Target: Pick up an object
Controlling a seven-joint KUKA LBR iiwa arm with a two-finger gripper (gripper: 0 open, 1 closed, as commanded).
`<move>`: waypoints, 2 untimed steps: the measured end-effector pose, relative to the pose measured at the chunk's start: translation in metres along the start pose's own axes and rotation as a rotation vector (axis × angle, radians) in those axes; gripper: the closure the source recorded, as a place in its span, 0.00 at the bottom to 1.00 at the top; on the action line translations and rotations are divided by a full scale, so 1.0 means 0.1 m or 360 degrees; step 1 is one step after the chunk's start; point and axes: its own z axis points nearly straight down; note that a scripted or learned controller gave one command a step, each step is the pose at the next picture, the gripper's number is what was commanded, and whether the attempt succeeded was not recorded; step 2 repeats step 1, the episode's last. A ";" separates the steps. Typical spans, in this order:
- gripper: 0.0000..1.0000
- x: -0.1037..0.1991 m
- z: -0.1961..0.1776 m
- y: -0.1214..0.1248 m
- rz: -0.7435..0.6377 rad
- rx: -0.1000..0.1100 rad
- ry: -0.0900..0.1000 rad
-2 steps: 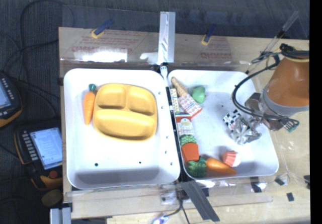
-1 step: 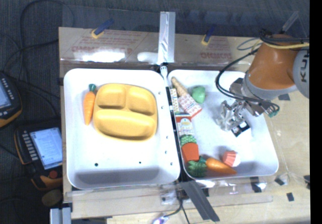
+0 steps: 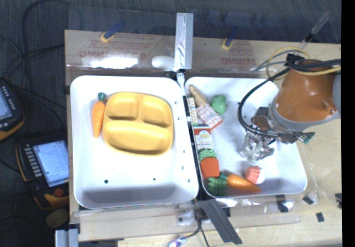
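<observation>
Bench [image 3: 324, 212]: pale wood, carrying two white bins side by side; small dark bits lie on its near right corner.
Right bin [image 3: 288, 185]: holds the toys and the claw.
Near edge of right bin: an orange carrot [image 3: 239, 182] with a dark green top [image 3: 217, 184] lies along the near wall, towards the near left corner.
Red-and-white piece [image 3: 253, 174]: small, just beyond the carrot's tip, just in front of the claw; whether they touch cannot be told.
Claw [image 3: 257, 148]: hangs low over the middle of the right bin, pointing down. Its fingers are a pale blur, so how far open it is cannot be told, and nothing can be seen held between them.
Arm [image 3: 302, 101]: orange band above the claw, over the right side of the bin, with black cable looping to its left.
Left wall of right bin: a row of toys runs from near to far: an orange-and-green block [image 3: 209, 164], a carton [image 3: 203, 139], a red-and-white box [image 3: 206, 116], a cone [image 3: 196, 95].
Green ball [image 3: 219, 104]: just right of the box, near the far left corner.
Left bin [image 3: 133, 185]: a yellow tray [image 3: 138, 122] with compartments lies in the far half; a second carrot [image 3: 98, 115] lies just left of it.
Far edge of bench: two clips, blue and yellow [image 3: 111, 31] [image 3: 230, 39].
</observation>
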 end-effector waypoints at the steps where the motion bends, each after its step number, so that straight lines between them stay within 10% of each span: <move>1: 1.00 0.16 0.02 -0.57 0.0043 -0.0011 -0.0003; 2: 1.00 0.16 0.02 -0.57 0.0043 -0.0011 -0.0003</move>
